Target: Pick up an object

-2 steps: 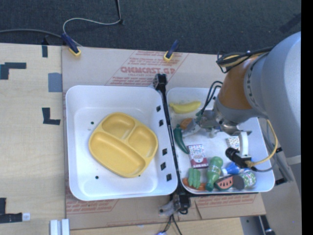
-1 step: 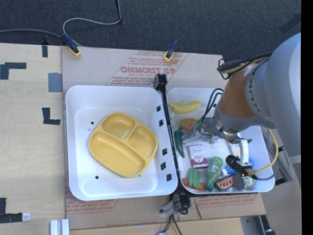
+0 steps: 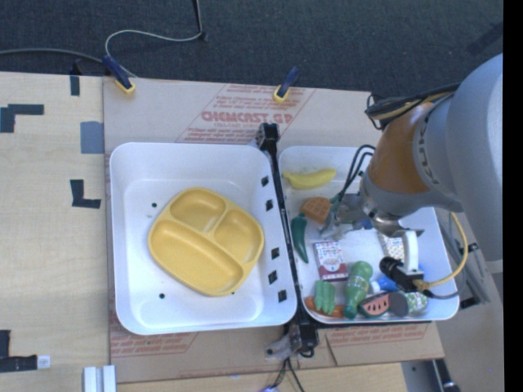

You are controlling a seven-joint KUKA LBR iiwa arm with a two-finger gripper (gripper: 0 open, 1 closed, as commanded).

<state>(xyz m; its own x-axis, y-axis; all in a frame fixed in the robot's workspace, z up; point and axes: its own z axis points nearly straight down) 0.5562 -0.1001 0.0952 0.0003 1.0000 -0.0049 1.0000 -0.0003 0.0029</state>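
Camera view looks down on the bench (image 3: 49, 219), where two white bins sit side by side on a sheet of cardboard (image 3: 237, 117). Taking the black divider (image 3: 276, 219) between them as the landmark: to its left, the left bin (image 3: 131, 170) holds a yellow sectioned plate (image 3: 206, 240) lying flat near its middle. To the divider's right, the right bin (image 3: 433, 300) carries a scatter of toy food. A yellow banana (image 3: 309, 178) lies just right of the divider near its upper end; below that sits an orange-brown waffle-like piece (image 3: 315, 210), and a dark green pepper (image 3: 299, 237) lies almost against the divider. Farther down are a small white and red carton (image 3: 330, 258), a green bottle (image 3: 357, 282), a watermelon slice (image 3: 375, 305) and some other small pieces.

The grey arm (image 3: 466, 153) reaches over the right bin, and its pincer (image 3: 341, 217) hangs low just right of the waffle-like piece. Whether the pincer is released or clenched cannot be told, and nothing is seen held in it.
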